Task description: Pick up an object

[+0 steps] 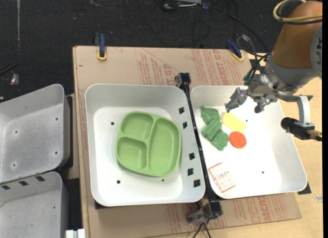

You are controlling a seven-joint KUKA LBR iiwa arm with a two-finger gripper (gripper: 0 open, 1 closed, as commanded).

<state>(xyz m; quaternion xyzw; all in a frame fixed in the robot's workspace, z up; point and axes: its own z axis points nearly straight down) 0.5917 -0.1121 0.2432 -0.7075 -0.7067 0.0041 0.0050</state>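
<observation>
In the right bin, yellow piece just below open pincer

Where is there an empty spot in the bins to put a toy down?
The right bin has bare floor right of the orange disc and the paper card. It is crowded near the divider, with green cloth, yellow piece and the hand. The left bin has only narrow strips around the green tray.

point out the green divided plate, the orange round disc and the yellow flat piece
green divided plate (pixel 149 143), camera view, ridge between its compartments
orange round disc (pixel 237 139), camera view, centre of its top face
yellow flat piece (pixel 233 122), camera view, middle of its surface
</observation>
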